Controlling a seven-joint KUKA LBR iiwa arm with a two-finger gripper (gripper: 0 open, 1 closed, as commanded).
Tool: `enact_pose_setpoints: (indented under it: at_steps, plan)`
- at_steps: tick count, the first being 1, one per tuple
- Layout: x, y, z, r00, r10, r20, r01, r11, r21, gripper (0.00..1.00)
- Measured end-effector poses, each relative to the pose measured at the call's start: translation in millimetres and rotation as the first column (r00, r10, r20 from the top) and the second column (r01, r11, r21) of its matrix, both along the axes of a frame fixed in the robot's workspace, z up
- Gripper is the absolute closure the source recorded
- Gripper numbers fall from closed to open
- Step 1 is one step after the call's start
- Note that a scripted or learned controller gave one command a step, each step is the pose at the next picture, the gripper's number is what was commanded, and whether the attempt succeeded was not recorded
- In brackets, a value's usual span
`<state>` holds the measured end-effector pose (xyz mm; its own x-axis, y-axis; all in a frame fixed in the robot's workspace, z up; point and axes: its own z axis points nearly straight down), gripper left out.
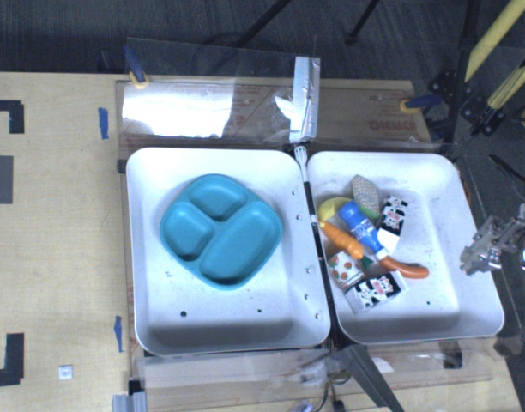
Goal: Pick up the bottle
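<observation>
Lying on its side in the right bin, the bottle points its blue body up-left and its white cap down-right, resting in a heap: yellow piece behind, orange carrot alongside, cow-print cartons close by. I judge it light, rigid plastic, smooth and apt to roll; my best hold is across the blue body, square to its long axis. My fingers hover at the bin's right rim, well apart from it, holding nothing; their opening I cannot tell. The left bin holds a blue divided plate.
</observation>
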<state>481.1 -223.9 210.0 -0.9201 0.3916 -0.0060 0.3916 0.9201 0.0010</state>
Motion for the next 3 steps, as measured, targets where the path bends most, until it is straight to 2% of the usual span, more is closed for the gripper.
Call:
enact_pose_setpoints:
  at_steps: [1, 2, 3]
  plan:
    - [1, 4, 14, 0.963, 0.27, 0.001, -0.27, 0.963, -0.002, 1.0]
    - [0, 1, -2, 0.77, 0.638, -0.003, -0.638, 0.77, 0.002, 1.0]
    - [9, 4, 76, 0.385, 0.923, -0.002, -0.923, 0.385, -0.003, 1.0]
